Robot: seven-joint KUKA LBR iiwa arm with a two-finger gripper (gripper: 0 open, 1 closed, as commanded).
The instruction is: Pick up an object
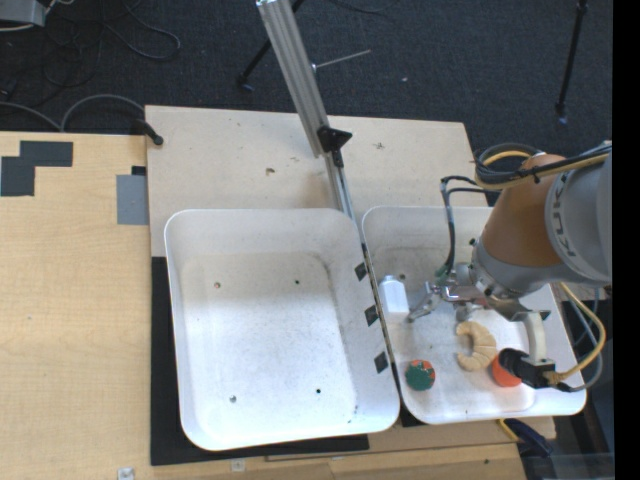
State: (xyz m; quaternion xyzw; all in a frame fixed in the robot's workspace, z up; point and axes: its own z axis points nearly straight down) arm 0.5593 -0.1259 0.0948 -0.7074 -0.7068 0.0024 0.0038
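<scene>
My gripper [426,301] hangs low over the middle of the right bin [440,408], its metal fingers pointing left and standing open with nothing between them. A small white block [393,295] lies just left of the fingertips, against the bin's left wall. A tan curved piece [478,347] rests below the wrist, with an orange object [505,369] beside it on the right. A green and red ball [420,374] sits near the bin's front left.
The left bin [190,268] stands beside the right one, a divider with black clips [368,313] between them. A slanted metal rail [300,78] rises behind the bins. The grey and orange arm [545,228] covers the right bin's far right part.
</scene>
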